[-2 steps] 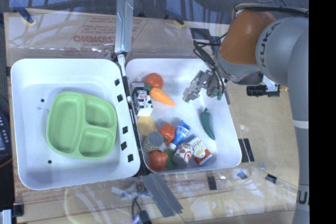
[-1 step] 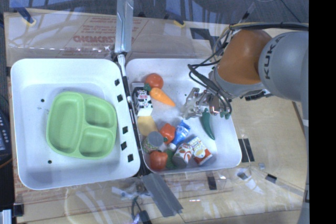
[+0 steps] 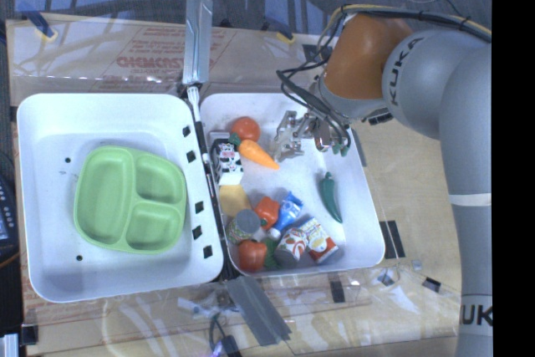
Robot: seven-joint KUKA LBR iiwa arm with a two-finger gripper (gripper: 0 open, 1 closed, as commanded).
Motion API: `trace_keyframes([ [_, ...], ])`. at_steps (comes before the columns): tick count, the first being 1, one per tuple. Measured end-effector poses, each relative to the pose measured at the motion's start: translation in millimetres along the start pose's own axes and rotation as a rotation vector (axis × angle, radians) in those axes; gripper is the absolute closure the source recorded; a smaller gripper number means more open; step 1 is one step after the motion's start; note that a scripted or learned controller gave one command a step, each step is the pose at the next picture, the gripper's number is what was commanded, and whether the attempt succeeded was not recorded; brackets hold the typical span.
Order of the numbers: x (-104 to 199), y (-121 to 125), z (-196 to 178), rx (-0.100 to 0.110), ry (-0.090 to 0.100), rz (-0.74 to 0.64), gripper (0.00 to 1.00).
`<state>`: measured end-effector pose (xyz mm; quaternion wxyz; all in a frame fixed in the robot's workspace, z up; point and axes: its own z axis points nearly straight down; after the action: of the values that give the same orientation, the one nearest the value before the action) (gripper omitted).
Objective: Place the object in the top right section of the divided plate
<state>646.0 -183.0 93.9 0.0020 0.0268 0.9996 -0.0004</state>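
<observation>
The grey arm with the orange band reaches in over the right white bin [image 3: 368,205], its metal two-finger gripper [image 3: 290,138] hanging just right of an orange plastic carrot [image 3: 258,155] and a red tomato [image 3: 245,129]; its fingers look spread, with nothing between them. The light green divided plate [image 3: 129,199] lies in the left white bin [image 3: 50,121], its sections bare. A dark green pepper [image 3: 329,196] lies apart near the right bin's wall, while small packets and toy foods cluster along its lower left.
</observation>
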Motion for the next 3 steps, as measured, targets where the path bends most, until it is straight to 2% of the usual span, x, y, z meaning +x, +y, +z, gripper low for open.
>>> trace_keyframes([
  [1, 0, -26, -8, 0.000, -0.002, -0.294, 1.00],
  [2, 10, -9, 0, -0.001, 0.001, -0.771, 1.00],
  [3, 16, 16, 1, -0.004, 0.004, -1.157, 1.00],
])
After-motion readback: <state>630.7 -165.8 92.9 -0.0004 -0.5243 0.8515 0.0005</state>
